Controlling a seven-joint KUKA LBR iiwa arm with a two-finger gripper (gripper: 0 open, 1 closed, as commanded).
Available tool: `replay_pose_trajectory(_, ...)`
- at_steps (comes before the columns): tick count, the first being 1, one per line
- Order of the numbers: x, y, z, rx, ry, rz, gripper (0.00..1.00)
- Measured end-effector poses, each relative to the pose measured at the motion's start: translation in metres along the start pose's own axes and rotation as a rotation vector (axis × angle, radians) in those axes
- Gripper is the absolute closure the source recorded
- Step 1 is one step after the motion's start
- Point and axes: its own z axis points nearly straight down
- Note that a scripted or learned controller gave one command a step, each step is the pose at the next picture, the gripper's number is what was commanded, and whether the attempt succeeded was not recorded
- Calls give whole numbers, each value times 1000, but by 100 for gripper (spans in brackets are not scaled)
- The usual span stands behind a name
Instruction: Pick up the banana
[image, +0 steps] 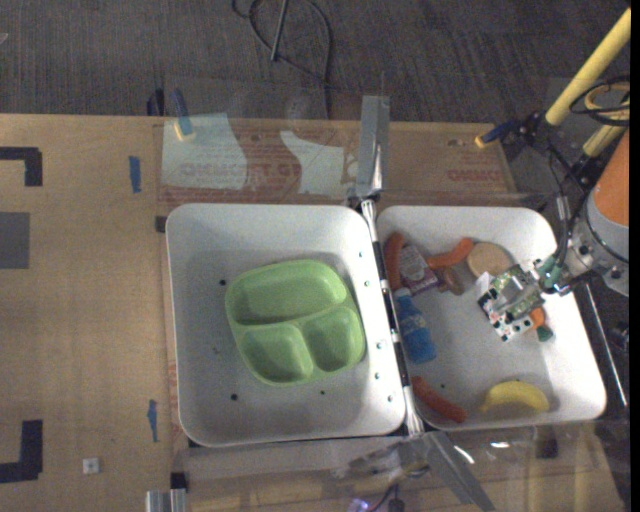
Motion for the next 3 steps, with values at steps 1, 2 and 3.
replay_pose_trajectory(1, -18, -28, 11, 5, 1, 637, 100)
replay_pose_trajectory(2, -42, -39, 139, 3, 2, 385, 100)
replay_pose_trajectory(3, -42, -39, 139, 3, 2, 385, 0)
